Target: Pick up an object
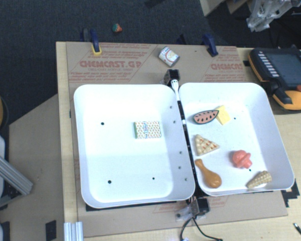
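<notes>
The left bin (90,149) holds one flat green-and-white patterned block (147,129) near its middle. In the right bin (276,134) lie a watermelon slice (205,117), a yellow block (223,115) touching it, a tan waffle-like wedge (204,145), a red toy (241,158), a brown drumstick (208,173) and a tan cone (259,179) at the front right corner. My gripper (263,11) hangs at the top right of the view, well behind the right bin and far from every object. Nothing shows between its fingers.
A small white box (168,56) lies on the board behind the bins. Two blue clamps (94,39) (209,43) grip the board's back edge. A black and orange pendant (283,74) rests to the right of the bench. A small ball (117,28) lies on the floor.
</notes>
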`<state>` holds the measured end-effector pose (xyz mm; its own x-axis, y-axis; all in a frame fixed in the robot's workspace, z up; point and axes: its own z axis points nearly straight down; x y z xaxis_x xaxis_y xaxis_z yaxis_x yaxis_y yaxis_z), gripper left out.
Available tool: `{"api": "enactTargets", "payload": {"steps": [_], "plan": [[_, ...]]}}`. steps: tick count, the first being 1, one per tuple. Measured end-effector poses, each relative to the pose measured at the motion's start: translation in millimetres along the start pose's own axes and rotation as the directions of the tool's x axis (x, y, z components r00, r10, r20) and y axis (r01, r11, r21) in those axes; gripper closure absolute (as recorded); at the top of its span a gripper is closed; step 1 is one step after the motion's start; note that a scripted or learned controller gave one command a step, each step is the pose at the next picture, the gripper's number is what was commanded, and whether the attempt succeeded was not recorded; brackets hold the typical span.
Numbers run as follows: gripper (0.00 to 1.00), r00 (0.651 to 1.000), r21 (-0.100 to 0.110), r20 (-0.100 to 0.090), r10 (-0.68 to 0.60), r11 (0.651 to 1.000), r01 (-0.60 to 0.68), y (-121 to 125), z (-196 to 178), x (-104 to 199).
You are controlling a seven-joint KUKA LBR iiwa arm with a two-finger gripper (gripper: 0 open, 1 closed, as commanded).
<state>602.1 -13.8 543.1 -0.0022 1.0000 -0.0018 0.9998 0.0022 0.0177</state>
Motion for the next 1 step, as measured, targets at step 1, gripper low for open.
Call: {"api": "enactTargets", "payload": {"steps": [1], "plan": [[1.00,1.000,0.032,-0.003,0.001,0.999,-0.001,-78.4,107.1,17.4]]}}
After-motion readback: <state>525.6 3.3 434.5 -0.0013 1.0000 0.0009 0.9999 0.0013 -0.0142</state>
